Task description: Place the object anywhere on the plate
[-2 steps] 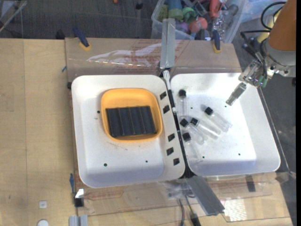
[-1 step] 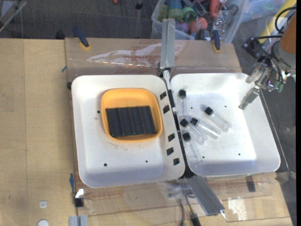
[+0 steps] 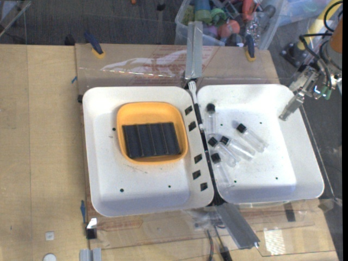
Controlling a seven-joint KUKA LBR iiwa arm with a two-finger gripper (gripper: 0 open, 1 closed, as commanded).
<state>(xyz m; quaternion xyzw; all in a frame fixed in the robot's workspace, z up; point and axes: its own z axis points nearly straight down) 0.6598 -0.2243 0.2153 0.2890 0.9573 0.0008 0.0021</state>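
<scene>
vials (image 3: 235,143) | right bin (image 3: 283,173) | long axes mixed (mostly diagonal)

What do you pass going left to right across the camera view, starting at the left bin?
Left bin → orange plate with a black ridged object on it → divider between the bins → clear vials with black caps in the right bin → hand at the right bin's far right edge.
</scene>
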